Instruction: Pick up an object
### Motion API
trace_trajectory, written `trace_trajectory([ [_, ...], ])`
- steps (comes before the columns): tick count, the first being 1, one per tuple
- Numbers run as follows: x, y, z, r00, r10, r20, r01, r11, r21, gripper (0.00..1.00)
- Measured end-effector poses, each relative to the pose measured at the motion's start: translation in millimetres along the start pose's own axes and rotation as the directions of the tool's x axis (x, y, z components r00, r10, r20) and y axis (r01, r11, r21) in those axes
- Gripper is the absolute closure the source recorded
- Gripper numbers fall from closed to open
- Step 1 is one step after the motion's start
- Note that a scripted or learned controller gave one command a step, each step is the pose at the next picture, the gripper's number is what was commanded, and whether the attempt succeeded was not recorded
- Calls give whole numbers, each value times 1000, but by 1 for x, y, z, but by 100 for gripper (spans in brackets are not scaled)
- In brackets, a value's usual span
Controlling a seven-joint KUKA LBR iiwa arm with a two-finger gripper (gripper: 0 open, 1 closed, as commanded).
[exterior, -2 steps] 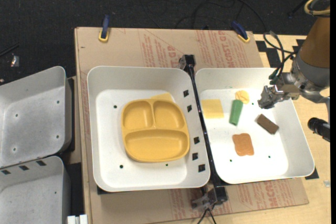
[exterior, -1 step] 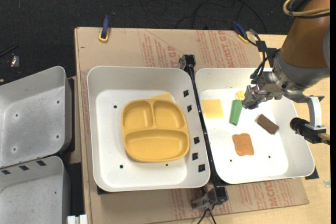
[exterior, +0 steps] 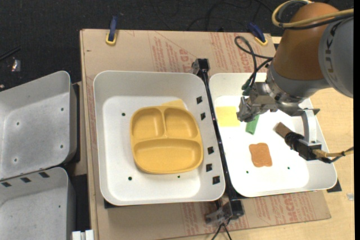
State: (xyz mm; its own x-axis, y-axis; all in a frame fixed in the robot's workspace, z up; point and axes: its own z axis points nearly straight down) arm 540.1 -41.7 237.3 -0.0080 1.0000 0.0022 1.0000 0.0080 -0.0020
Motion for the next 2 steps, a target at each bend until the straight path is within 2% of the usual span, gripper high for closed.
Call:
trace_trajectory([
  [2, 95, -24, 15, 1000, 1, 1, -1, 1000, 0, 100],
])
